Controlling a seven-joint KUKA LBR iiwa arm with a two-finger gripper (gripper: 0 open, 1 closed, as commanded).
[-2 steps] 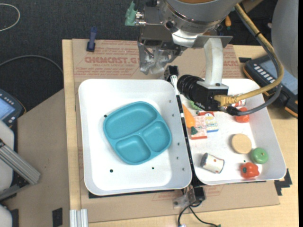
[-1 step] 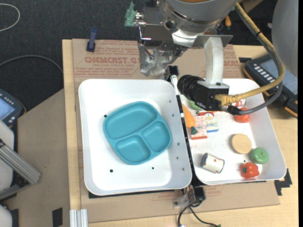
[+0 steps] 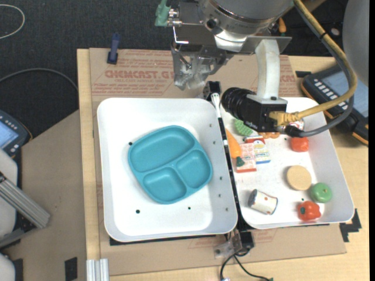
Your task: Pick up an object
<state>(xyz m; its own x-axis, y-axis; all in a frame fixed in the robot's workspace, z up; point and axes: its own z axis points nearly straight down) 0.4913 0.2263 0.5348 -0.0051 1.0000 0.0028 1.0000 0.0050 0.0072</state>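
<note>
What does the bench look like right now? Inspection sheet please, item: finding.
Surface: cardboard sheet under two white bins; left bin, right bin.
Job's things: teal tray in left bin. In right bin: carton, round biscuit, green apple, tomato, red pepper, small can on its side, carrot.
Clutter: blue clip on the cardboard's far left corner.
Gripper: gripper above the cardboard behind the left bin, holding nothing seen.
Cables: yellow hose over the right bin; thin cable on the floor.
Surroundings: dark floor, pendant at right.
</note>
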